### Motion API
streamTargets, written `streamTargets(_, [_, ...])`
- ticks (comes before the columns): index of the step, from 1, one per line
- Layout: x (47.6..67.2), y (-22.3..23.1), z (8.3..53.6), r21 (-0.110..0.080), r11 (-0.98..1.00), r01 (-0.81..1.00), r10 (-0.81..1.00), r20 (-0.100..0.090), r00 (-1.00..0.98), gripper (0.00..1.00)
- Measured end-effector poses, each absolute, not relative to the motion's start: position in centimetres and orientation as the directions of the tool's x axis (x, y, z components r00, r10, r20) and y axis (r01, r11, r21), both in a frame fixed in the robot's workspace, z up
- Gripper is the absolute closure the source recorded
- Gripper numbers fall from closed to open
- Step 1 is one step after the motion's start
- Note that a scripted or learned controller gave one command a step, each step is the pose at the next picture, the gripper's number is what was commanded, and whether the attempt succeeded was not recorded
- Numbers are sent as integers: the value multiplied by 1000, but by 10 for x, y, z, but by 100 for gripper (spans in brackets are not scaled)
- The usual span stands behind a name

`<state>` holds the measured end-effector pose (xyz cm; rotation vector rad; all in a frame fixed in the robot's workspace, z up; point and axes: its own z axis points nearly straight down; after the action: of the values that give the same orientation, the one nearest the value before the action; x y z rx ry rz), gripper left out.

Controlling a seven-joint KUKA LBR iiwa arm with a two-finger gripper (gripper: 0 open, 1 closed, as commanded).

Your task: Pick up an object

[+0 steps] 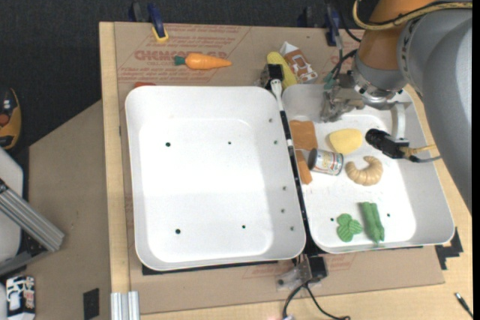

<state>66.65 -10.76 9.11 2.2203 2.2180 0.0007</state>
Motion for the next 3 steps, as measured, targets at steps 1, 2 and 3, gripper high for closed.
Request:
streamTargets(1, [667, -123, 85, 3, -1, 1000, 1000, -2, 1, 100])
streamTargets(2, [667, -171, 85, 4, -2, 1000, 1000, -2, 2, 100])
streamTargets(3, [614, -137, 86, -3, -1, 1000, 1000, 2, 1, 100])
